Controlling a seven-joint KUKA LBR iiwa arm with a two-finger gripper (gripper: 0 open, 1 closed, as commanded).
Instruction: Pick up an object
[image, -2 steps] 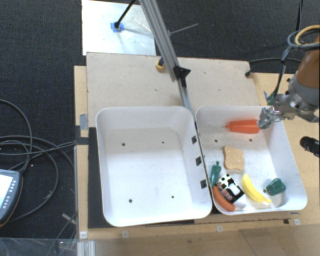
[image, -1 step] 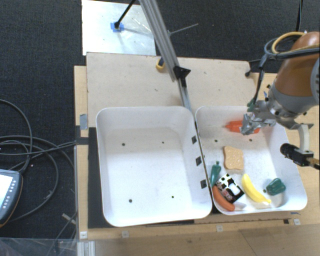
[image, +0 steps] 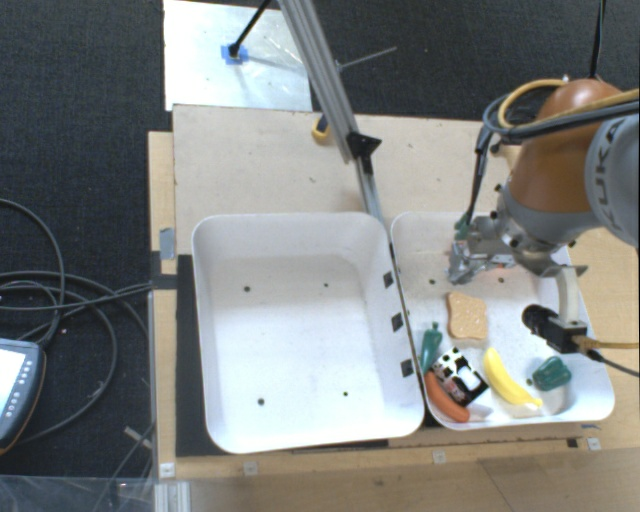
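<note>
We found the tool (image: 470, 258) hovering in the right bin (image: 420, 235), just above the toast slice (image: 467, 316); whether it was apart or together we could not tell. The toast lay flat just below it, its long axis running down the bin. Beyond the toast crowded a banana (image: 510, 378), a sausage (image: 446, 397) and a green piece (image: 551, 373), near the bin's lower rim.

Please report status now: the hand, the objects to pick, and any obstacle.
Hand over right bin, far end, nothing seen in it. Toast slice, banana and other items in near end. Toast closest to hand, nothing on top of it.
</note>
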